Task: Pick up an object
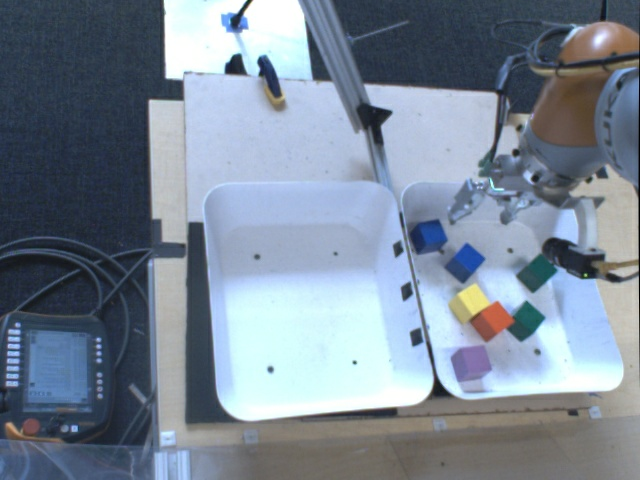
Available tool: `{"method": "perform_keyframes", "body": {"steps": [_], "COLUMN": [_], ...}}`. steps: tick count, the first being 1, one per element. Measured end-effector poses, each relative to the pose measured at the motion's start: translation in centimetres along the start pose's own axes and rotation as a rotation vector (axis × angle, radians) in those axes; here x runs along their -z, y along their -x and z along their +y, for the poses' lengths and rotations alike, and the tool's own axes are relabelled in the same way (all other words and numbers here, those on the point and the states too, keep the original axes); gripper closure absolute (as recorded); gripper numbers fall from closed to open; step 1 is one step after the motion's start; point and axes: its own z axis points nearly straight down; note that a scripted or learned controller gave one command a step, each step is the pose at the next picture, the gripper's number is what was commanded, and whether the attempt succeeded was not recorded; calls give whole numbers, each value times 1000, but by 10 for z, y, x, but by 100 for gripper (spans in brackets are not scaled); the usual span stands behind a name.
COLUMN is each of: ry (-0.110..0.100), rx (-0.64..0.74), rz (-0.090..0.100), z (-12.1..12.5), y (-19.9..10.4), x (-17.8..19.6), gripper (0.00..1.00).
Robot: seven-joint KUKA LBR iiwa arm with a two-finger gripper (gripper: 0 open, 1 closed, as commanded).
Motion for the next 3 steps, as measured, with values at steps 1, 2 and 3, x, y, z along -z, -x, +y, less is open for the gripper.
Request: {"method": "perform_keyframes", "body": {"steps": [1, 2, 3], "ry": [4, -1, 10], "rx": [0, -2, -1], "rz": [-1, 0, 4], "z": [1, -3, 1], "y": [0, -2, -4], "x": [3, -59, -92], "gripper": [0, 0, 0]}}
